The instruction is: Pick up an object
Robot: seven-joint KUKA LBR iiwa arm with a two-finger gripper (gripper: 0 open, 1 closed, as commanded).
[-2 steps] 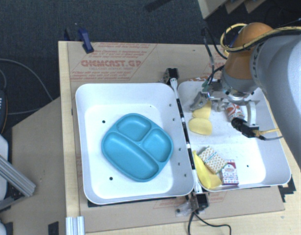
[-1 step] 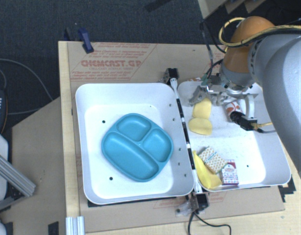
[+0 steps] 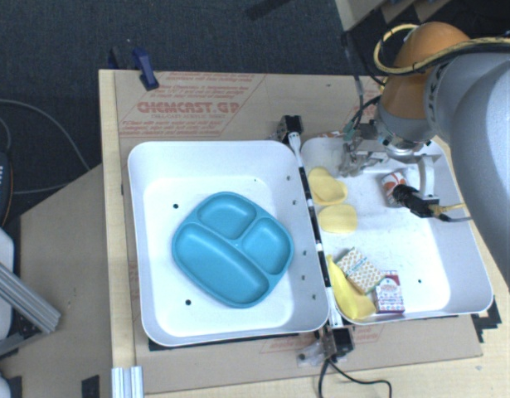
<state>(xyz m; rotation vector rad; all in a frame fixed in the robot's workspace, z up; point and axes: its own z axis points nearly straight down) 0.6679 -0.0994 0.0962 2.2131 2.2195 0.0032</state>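
Observation:
My gripper (image 3: pixel 351 162) hangs over the far left corner of the right bin (image 3: pixel 454 255), below the grey arm's orange band. Just left of and below it lies a pale yellow piece (image 3: pixel 327 186), and a second pale yellow piece (image 3: pixel 338 218) sits a little nearer. A small red and white object (image 3: pixel 393 183) lies to the gripper's right. Near the front left of this bin are a patterned packet (image 3: pixel 358 269), a red and white box (image 3: pixel 389 293) and a yellow banana-shaped thing (image 3: pixel 351 298). I see nothing held in the gripper.
The left bin (image 3: pixel 155 172) holds a blue divided plate (image 3: pixel 230 248). A black clip (image 3: pixel 291 128) sits at the far end of the wall between the bins. Cables (image 3: pixel 429 207) trail from the wrist across the right bin's far side.

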